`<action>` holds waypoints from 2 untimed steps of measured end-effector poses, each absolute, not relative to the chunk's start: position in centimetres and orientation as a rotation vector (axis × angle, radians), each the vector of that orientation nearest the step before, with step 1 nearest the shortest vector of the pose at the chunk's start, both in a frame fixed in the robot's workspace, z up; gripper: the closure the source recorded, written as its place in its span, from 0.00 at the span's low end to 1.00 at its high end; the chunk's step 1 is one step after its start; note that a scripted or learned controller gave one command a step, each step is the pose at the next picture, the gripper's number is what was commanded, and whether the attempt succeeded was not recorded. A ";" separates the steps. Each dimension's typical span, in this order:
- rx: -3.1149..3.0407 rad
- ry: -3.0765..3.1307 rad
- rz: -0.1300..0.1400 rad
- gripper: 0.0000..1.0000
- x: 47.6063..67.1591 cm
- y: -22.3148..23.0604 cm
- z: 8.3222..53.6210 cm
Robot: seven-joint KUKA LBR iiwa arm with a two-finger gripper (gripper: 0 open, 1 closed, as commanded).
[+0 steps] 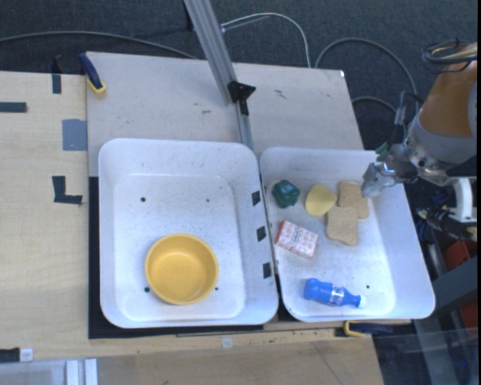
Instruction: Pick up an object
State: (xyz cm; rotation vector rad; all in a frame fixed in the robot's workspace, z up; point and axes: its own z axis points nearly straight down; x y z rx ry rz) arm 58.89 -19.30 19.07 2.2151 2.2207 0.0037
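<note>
The gripper (374,180) hung at the right bin's (409,239) upper right rim, at the end of the grey arm (445,111) with its orange band; whether it was wide, narrow or holding anything could not be told from this slant. Nearest it, just to its left and a little below, lay a tan biscuit-like piece (353,197), its upper right corner partly hidden under the gripper; contact could not be judged. Just below that piece, and touching or overlapping it, lay a second tan piece (342,226). Left of the first tan piece, and close against it, sat a round yellow lump (321,200). Farther left again sat a small dark green object (285,192), near the bin's left wall. Below and left of the gripper, past the tan pieces, lay a small red-and-white packet (296,239), tilted. Well below the gripper, near the bin's front edge, lay a blue bottle (331,293) on its side, cap end pointing right. Farthest off, across the divide between the bins, the left bin (176,159) held a yellow bowl (181,268), upright, in its lower half. Beyond the bins' upper edges, a slanted grey metal pole (214,38) crossed the bench (32,215).
</note>
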 end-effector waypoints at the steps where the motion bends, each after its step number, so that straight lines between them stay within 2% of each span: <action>1: 2.216 2.220 0.003 1.00 59.0 -19.3 24.4; 2: 2.215 2.230 0.001 1.00 60.3 -13.7 23.5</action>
